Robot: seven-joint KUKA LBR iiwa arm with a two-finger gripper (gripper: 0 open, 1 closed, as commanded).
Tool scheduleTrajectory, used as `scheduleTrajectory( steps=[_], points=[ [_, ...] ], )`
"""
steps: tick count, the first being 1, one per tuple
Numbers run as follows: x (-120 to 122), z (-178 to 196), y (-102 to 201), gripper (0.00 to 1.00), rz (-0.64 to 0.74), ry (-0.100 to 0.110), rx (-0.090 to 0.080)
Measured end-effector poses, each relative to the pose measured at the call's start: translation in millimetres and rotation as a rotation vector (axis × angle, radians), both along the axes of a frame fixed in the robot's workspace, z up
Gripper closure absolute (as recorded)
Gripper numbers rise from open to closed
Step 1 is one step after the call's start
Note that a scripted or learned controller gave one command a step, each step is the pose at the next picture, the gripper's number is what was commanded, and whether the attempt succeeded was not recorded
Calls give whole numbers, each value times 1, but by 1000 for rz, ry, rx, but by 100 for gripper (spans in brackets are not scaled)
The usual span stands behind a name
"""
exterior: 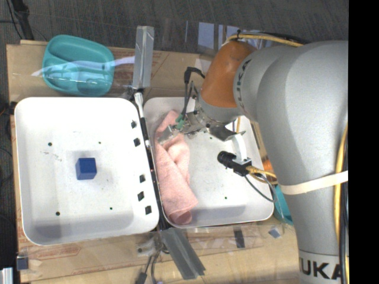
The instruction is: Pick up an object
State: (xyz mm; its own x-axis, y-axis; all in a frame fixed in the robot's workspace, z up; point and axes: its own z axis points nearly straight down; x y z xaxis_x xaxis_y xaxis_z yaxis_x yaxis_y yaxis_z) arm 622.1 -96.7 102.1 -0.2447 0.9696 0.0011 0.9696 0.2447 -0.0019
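the likely target here is the pink folded cloth towel [175, 169], lying along the left wall of the right-hand shallow white bin [237, 215], bunched up at the far end and trailing down toward the near edge. it's pushed right against the divider side, which makes sense for something floppy that gets dragged and dropped a lot. the two-finger gripper [177, 128] is down at the towel's upper, crumpled end, right on or just above the fabric, and honestly i can't tell how the pincer is set, the tip is a tangle of metal and cable against pink folds, so no call on whether it has anything. my guess is it's in the middle of a grab attempt on that top bunch, since a raised fold is the easiest thing to pinch on a cloth. the grey arm with the orange band [222, 78] comes in from the right and hangs over most of that bin, with a black cable connector [232, 161] dangling over the bin floor. over in the left-hand white bin [35, 218] there's a small blue cube [86, 168] sitting alone near the middle, well apart from the gripper, so not what's being gone for. behind the left bin, on the wooden bench, sits a teal plastic container [77, 64].
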Motion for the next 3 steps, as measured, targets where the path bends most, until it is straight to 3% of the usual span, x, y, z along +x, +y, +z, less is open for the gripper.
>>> scheduleTrajectory(
  steps=[1, 3],
  points=[
    [35, -10, -6, 0, -74, -1, -1],
    [35, -10, -6, 0, -74, -1, -1]
  ],
)
